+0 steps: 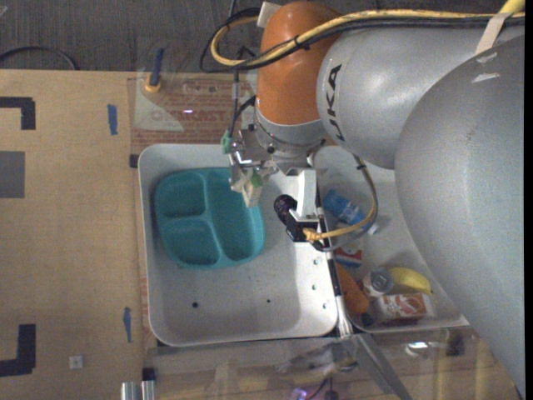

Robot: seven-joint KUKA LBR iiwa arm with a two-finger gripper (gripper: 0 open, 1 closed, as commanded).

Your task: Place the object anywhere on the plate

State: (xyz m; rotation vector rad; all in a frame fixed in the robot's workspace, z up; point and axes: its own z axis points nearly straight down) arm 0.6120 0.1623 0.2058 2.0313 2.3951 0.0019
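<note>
The arm is reaching in over the left bin (166, 307), its orange band sitting high above the wrist, and the gripper (247, 182) is hanging right at the plate's right edge. The plate (204, 219) is a teal one with three wells, lying in the upper half of that bin, closer to the bin's top edge than its bottom.

Something small and pale (246, 188) is dangling at the fingertips, so the tool appears to be pinching the object, though the wrist is crowding the view and the hold is hard to read closely.

Here is the worry: the object is hovering over the plate's raised right rim, not over a well. If the fingers are letting go here, it could be striking the rim and tipping off onto the bare bin floor beside the plate. The pinch itself seems to be catching just the top of the thing, so it may be slipping early.

Over in the right bin (450, 311), a banana (410, 279), a blue bottle (343, 207) and a red packet (401, 306) are sitting well clear of the action.
</note>
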